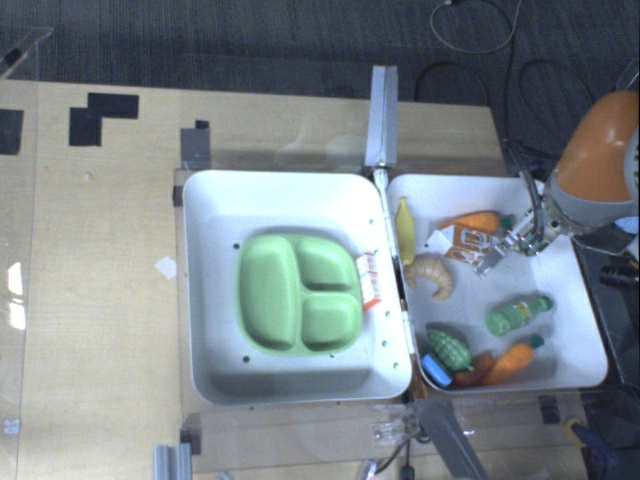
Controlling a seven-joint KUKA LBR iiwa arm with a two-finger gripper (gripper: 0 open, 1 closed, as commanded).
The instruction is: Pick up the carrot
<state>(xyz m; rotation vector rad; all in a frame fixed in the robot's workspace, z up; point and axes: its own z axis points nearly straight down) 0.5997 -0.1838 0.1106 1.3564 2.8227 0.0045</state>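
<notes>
Camera view looks down on a pale wooden counter (pixel 90 298) carrying two shallow white bins side by side. Over the right-hand white plastic bin (pixel 590 363) hangs the grey arm with its orange band (pixel 600 158), and its metal claw (pixel 505 245) sits low near the bin's upper middle. How far its tips are spread or pressed together cannot be told at this size; nothing can be made out between them.

Touching or just left of the claw lies a small orange-and-white packet (pixel 462 243), with an orange wedge-shaped piece (pixel 478 221) just above it. Further left of the claw, a tan croissant-shaped toy (pixel 432 274) lies beside a slim yellow banana-like toy (pixel 404 230) that runs along the bin's left wall.

Below the claw, a green plastic bottle (pixel 518 315) lies on its side. Below that again, well apart from the claw, the orange toy carrot with a green top (pixel 512 359) lies tilted near the bin's lower edge, untouched. Left of the carrot sit a dark red piece (pixel 483 366), a knobbly green toy (pixel 450 348) and a small blue object (pixel 434 370) in the lower left corner.

Far to the claw's left, the left-hand white bin (pixel 215 368) holds a light green divided tray (pixel 298 290), and a small red-and-white label (pixel 370 279) lies at that tray's right side.
</notes>
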